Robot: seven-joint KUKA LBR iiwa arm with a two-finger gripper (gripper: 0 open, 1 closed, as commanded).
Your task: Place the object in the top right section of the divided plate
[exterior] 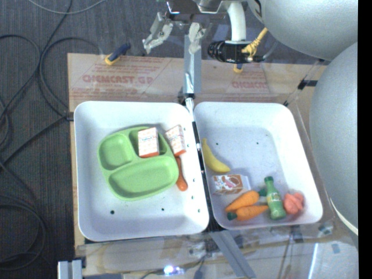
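Note:
A green divided plate (125,179) lies in the left bin (93,220). An orange-and-white carton (148,142) rests in the plate's top right section. A second small carton (175,140) leans on the plate's right rim, and an orange carrot-like piece (181,179) lies just beside that rim on the bin floor. My gripper (174,36) hangs high above the bench beyond the bins' far edge, open, with nothing between its fingers.
The right bin (261,132) holds a banana (213,158), a snack packet (228,184), two carrots (245,205), a green bottle (274,199) and a pink item (294,201). The arm's large grey body (340,97) overhangs the right side. Cables lie on the floor at left.

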